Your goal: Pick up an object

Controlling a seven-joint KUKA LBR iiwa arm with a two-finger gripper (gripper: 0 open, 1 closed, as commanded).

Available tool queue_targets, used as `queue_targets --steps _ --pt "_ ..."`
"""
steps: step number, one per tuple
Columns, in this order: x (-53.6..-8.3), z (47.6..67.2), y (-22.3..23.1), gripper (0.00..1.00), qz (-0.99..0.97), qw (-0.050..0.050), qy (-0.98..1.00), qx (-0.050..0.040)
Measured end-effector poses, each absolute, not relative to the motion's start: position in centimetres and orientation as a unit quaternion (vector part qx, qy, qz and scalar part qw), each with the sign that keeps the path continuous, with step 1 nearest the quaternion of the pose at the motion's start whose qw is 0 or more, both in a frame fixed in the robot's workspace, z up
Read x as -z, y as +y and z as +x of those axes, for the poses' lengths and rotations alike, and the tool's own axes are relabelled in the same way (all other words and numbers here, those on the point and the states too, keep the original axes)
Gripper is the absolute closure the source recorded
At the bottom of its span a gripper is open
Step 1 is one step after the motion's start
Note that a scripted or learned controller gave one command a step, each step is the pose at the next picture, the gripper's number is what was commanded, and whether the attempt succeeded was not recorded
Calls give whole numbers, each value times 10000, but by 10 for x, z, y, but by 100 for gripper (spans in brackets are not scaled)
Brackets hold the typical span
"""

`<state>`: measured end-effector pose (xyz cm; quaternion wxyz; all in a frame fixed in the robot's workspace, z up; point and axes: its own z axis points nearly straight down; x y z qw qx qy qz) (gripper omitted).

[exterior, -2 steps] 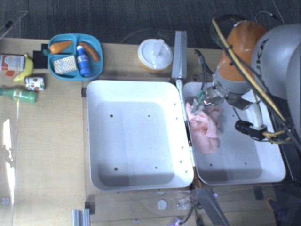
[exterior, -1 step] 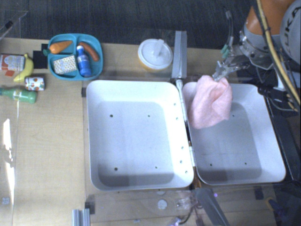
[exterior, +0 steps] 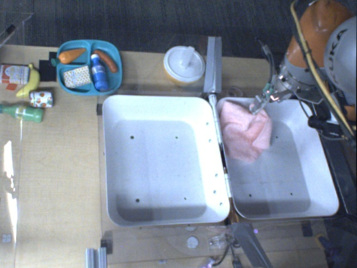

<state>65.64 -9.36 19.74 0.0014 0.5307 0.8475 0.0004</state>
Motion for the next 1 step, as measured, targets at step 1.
queue_targets --steps 1 --pt "-185 639 -45 100 3580 18 9337 -11"
